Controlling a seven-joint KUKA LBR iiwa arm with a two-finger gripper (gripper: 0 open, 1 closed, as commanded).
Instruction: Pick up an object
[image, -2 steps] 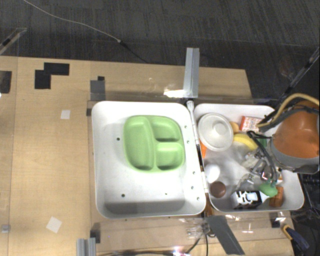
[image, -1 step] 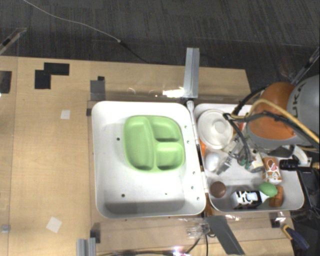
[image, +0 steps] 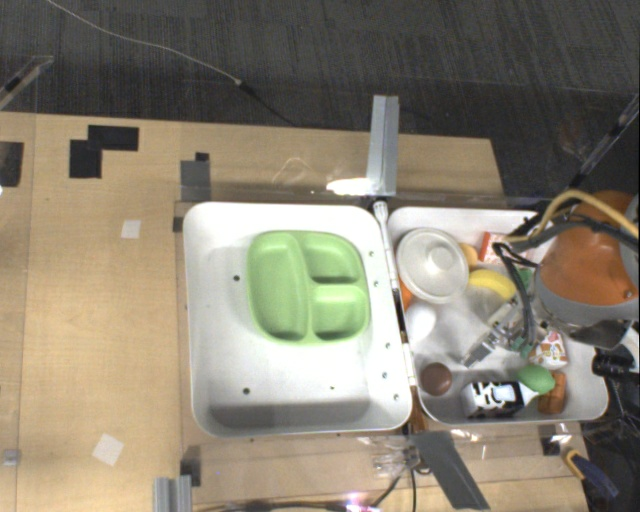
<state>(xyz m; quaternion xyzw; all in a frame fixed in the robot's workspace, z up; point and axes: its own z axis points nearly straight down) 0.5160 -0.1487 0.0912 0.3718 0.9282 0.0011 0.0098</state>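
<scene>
The tan wooden surface (image: 90, 330) carries two shallow white plastic bins. The left bin (image: 215, 400) holds a green three-compartment plastic tray (image: 305, 285). In the right bin (image: 590, 405), the pincer (image: 487, 345) hangs above the bin floor near a white round bowl (image: 433, 263) and a yellow banana (image: 492, 283); its spread cannot be told. Dark carpet (image: 300, 50) lies beyond.

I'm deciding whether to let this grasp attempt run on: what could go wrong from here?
1. The gripper is low in the crowded right bin; the banana, white bowl and green object lie close, so it may nudge them or grab nothing.
2. Cables hang over the bin and might snag items.
</scene>
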